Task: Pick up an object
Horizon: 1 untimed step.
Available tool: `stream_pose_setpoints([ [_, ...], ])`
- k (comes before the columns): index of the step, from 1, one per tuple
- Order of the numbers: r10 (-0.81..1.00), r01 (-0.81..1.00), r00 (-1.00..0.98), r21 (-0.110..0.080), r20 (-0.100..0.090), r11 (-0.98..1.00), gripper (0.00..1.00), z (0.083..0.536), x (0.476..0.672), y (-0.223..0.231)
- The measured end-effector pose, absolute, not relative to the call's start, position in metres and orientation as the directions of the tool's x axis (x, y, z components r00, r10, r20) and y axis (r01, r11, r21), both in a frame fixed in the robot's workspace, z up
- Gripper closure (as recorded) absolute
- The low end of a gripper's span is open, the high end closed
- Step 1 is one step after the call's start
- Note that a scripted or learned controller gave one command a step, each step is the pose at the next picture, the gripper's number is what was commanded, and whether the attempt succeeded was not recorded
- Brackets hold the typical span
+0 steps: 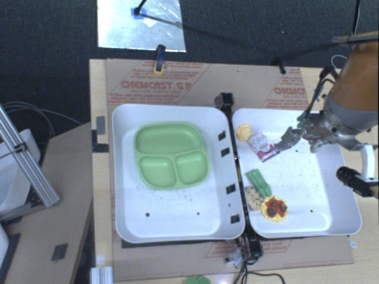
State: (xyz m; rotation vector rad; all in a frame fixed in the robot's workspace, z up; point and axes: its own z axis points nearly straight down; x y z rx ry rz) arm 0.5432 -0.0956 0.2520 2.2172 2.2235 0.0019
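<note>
Two white bins side by side. In the left bin [127, 218], a green tray [172, 154] with three sections. In the right bin [331, 215]: a yellow toy [243, 132] at 10 o'clock, a small packet [261, 145] just beside it, a green piece [258, 182], a cookie [253, 197] and a small pizza [275, 208] at 7 o'clock. Gripper [290, 139] near the packet, at 12 o'clock; fingers open or closed, cannot tell.

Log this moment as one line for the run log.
gripper: over right bin, beside packet | not lifted: packet, yellow piece, green piece, pizza toy | left bin: green tray
</note>
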Motion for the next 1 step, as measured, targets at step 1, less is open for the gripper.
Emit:
stream_pose_setpoints([
  [1,1.000,1.000,-0.006,0.001,-0.001,0.006,0.00,0.1726,0.6055,-0.1084],
])
